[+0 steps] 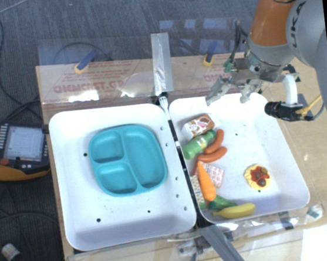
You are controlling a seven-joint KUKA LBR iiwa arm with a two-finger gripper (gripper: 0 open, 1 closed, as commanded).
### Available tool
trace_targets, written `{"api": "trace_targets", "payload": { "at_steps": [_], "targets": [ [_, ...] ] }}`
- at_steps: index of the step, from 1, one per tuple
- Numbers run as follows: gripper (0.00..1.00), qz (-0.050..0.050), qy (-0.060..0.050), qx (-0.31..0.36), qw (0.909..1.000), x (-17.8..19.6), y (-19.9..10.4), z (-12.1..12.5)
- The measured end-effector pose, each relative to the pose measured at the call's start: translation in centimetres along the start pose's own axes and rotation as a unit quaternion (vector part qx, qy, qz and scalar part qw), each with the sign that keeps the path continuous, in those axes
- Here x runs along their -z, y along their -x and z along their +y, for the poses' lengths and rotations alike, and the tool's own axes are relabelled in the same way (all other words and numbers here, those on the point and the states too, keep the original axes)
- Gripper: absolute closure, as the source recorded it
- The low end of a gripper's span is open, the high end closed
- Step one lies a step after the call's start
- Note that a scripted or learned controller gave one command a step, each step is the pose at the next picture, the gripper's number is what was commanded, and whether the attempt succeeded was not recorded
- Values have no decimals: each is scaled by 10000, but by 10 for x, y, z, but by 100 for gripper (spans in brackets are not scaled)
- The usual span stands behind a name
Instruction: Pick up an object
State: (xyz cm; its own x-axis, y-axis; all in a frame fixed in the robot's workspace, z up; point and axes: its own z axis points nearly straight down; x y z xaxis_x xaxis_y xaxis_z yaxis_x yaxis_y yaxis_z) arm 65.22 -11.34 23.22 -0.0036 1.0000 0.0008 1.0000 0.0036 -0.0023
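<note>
The right bin (pixel 271 143) holds several toy foods along its left side. There is a brown and red packet (pixel 198 125), a green bottle (pixel 197 146), a red sausage (pixel 212 154), a carrot (pixel 206 183), a checked wrapper (pixel 217 176) and a yellow banana (pixel 235 210). A small yellow pastry with red topping (pixel 258 176) lies apart toward the right. My gripper (pixel 230 95) hangs over the bin's far edge, above and right of the packet. Its fingers (pixel 214 96) are spread open with nothing between them.
The left bin (pixel 75 185) carries a blue divided plate (pixel 126 160). A metal divider strip (pixel 161 62) rises behind the seam between the bins. A handheld pendant (pixel 18 148) lies on the floor at far left. The arm's wrist and cables (pixel 287 106) overhang the right bin's far right corner.
</note>
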Motion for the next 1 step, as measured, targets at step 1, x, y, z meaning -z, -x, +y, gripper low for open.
{"api": "trace_targets", "payload": {
  "at_steps": [1],
  "targets": [
    [0,2,-10,-909,9959,-21,-25,-1]
  ]
}}
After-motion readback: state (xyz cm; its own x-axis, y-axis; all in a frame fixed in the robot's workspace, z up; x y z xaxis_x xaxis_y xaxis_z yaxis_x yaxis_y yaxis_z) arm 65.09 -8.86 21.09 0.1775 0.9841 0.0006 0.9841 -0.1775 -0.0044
